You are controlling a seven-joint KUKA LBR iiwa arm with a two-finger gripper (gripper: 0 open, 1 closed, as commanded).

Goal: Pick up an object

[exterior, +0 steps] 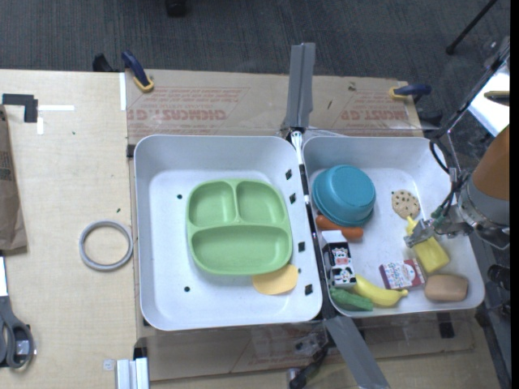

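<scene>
Two white bins sat side by side on the desk (65,185), and the arm (495,177) came in low over the right bin's (381,148) right wall, orange band near the frame edge. Claw (423,232) hung at the right side of that bin, just above a yellow block (431,254); whether it touched the block could not be told. Claw state: cannot tell, too small and cluttered with cables.

Right bin contents: blue bowl (345,193) upside down at upper left, an orange carrot-like piece (345,232) poking out under its lower edge, a cookie (404,203) just right of the bowl. A small black-and-white box (339,264) lay along the left wall. A banana (381,292) lay near the front wall, long axis roughly left-right, tilted slightly, beside a green vegetable (350,300) at the front-left corner. A red-and-white packet (401,275) sat between banana and yellow block. A tan bread-like lump (446,287) lay at the front-right corner, long axis left-right, just below the yellow block.

Left bin (154,217) held a green divided plate (239,225), with a yellow-orange flat piece (276,281) tucked under its lower right edge.

Outside the bins on the desk: a grey tape ring (105,245) to the left, scissors (15,339) at the lower left corner.
</scene>
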